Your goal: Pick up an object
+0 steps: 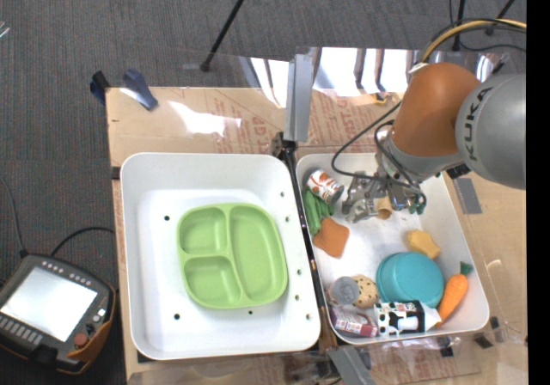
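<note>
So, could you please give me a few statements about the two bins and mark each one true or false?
1. The green tray lies in the left bin. True.
2. The carrot lies in the left bin. False: it lies in the right bin, beside the teal bowl.
3. The gripper hangs over the right bin. True.
4. The tray holds a can. False: its compartments are bare; the can lies in the right bin.

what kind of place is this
Probably a robotics lab's grasping test bench: a grey KUKA arm with an orange band reaches over a shallow white bin of toy items, and a handheld control pendant lies on the carpet.
</note>
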You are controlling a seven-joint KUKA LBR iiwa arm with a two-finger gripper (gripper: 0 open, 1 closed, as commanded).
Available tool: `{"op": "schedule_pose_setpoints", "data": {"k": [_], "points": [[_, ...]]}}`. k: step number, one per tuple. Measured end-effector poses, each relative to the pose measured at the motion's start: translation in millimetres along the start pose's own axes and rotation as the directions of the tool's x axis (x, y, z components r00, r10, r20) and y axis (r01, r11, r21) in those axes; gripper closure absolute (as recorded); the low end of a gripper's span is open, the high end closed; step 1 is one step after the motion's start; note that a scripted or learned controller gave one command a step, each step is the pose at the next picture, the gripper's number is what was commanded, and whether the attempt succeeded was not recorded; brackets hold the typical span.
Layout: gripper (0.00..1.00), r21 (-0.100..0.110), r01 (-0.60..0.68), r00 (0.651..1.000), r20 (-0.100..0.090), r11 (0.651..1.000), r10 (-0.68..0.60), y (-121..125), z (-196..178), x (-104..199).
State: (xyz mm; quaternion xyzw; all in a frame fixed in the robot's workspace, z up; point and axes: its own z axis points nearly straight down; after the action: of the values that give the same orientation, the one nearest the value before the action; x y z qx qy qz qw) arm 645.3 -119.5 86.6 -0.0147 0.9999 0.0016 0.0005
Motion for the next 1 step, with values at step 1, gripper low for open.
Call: {"op": "schedule_pose_setpoints", "data": {"k": [1], "points": [[1.00,0.004,-0.331,0.944,-0.004,0.944,0.331,35.2,1.2,0.4]]}}
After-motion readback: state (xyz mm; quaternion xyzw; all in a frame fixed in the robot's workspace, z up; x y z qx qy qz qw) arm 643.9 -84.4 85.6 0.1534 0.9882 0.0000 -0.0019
